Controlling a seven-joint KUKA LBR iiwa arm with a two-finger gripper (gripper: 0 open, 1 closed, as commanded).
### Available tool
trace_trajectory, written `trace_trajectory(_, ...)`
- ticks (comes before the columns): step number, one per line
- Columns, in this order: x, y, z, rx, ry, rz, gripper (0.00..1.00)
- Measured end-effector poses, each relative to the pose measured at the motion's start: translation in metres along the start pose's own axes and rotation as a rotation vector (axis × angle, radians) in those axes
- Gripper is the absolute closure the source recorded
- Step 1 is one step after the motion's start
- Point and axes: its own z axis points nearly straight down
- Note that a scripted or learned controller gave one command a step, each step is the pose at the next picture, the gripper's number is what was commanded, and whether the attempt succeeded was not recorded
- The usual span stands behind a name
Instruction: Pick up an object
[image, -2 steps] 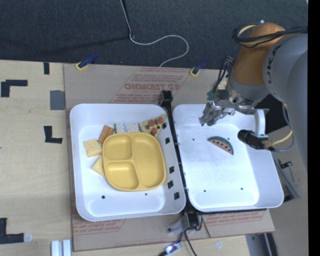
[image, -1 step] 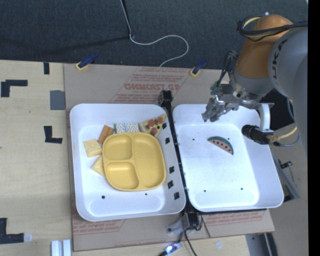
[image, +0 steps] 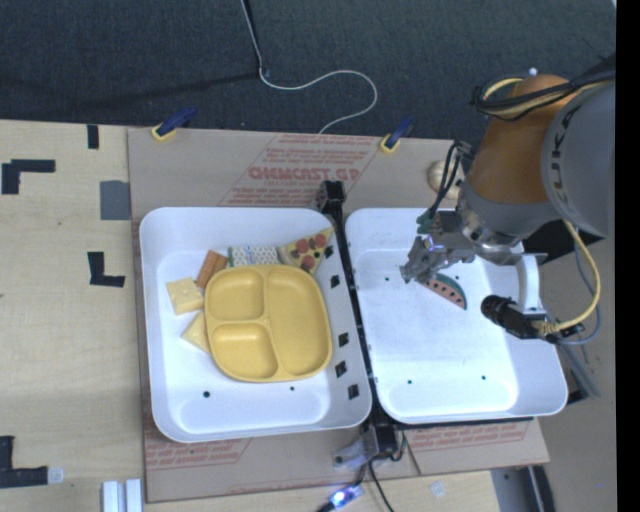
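**Q:** One gripper (image: 418, 266), then. Where is it, and what does it hold?

**A:** It hangs low over the upper part of the right bin (image: 440, 385), at the end of the grey arm (image: 585, 150) with its orange band (image: 515, 140). Its dark fingertips point down and to the left. How far apart they stand cannot be told from this angle, and nothing shows between them. Just beside the tips, to their right, lies a watermelon slice (image: 448, 290), red with a green rind, flat on the bin floor; whether the tips touch it cannot be told.

**Q:** What else is in that bin?

**A:** Bare white floor lies below and to the left of the slice, leaving open room toward the near rim.

**Q:** And the left bin (image: 170, 400)?

**A:** A yellow divided plate (image: 268, 322) with three compartments sits at its centre. Along the plate's upper edge lie a pizza slice (image: 310, 248) and a patterned flat piece (image: 252, 256); at its upper left, a brown cracker (image: 211, 267) and a pale square cracker (image: 185, 296); a pale wedge (image: 195, 333) shows at the plate's left edge.

**Q:** What bounds the two bins?

**A:** They meet along a dark central divider (image: 345, 300) and rest on a cardboard sheet (image: 230, 160).
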Motion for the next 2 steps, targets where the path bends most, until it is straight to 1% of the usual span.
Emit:
trace_trajectory(1, 0.017, -0.056, -0.012, -0.001, 0.0, 0.0, 1.0)
trace_trajectory(2, 0.023, -0.09, -0.016, -0.001, 0.0, 0.0, 1.0)
